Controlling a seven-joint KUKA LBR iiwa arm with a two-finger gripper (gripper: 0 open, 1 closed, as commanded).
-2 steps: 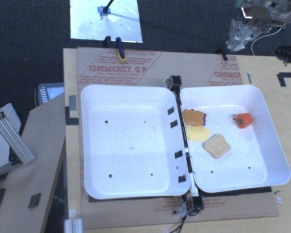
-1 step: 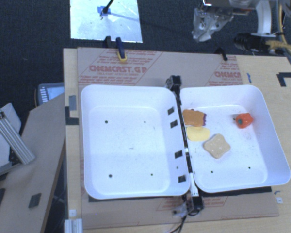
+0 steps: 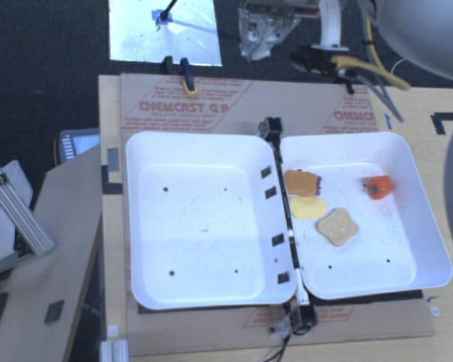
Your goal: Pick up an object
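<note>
Several small objects lie in the right bin (image 3: pixel 419 202). An orange piece with a purple edge (image 3: pixel 302 182) rests by the bin's left wall. Just below it lies a pale yellow flat piece (image 3: pixel 309 208), and a tan, bread-like square (image 3: pixel 337 227) touches its lower right. A small red-orange item (image 3: pixel 378 187) sits apart toward the right. My gripper (image 3: pixel 260 32) hangs high at the top of the view, beyond the far edge of the bench and well away from the objects, with nothing seen in it.
The left bin (image 3: pixel 143 225) stands beside the right one, joined by black clips along the shared wall (image 3: pixel 275 202). Both rest on a cardboard sheet (image 3: pixel 189 104). A shiny metal plate (image 3: pixel 162 21) lies at the far left. The arm's grey body (image 3: pixel 423 13) fills the top right corner.
</note>
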